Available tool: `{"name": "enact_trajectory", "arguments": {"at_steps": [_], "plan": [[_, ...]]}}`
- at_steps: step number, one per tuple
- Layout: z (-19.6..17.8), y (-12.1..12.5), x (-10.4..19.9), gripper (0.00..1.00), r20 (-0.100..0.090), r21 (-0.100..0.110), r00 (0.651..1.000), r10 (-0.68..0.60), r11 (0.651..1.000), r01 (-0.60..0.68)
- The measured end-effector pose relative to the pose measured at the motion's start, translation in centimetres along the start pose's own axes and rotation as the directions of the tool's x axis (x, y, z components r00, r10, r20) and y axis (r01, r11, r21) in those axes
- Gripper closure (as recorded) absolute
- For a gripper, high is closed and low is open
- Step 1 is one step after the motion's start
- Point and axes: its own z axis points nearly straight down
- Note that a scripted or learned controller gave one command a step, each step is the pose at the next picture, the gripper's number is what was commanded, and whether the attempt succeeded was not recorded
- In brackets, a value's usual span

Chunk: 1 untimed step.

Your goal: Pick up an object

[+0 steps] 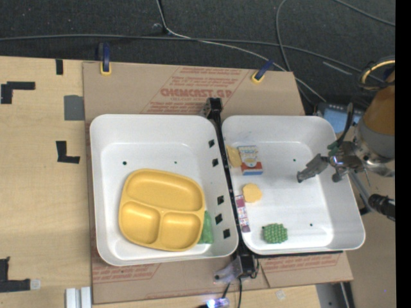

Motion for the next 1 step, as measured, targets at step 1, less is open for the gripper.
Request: {"name": "enact_trajectory", "arguments": {"at_steps": [1], "plan": [[-0.67, 0.31, 0.03, 0.0, 0.003, -0.012, 1.0, -0.004, 1.0, 0.004]]}}
